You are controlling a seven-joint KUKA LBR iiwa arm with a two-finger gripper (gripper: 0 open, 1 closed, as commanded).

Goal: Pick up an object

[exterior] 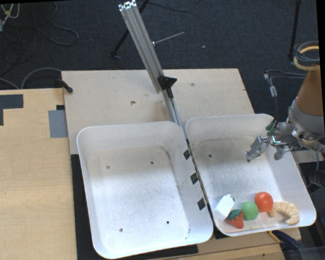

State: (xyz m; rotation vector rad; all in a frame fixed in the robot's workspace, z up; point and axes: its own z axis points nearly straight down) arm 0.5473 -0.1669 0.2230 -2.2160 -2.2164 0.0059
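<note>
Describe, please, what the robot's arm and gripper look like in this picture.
The arm comes in from the right as a thick rounded body with an orange band above a grey wrist section. Below that sits a cluster of grey and silvery metal parts with a small green detail. The gripper is slim, grey metal, ending in two thin fingers over the right bin. No markings are legible.

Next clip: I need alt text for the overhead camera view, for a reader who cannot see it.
The grey arm's claw hangs over the right-hand shallow white bin, apart from a cluster at that bin's near edge: a white block, a red strawberry toy, a green ball, a red ball and a tan croissant-shaped toy. The left-hand white bin sits alongside.
</note>
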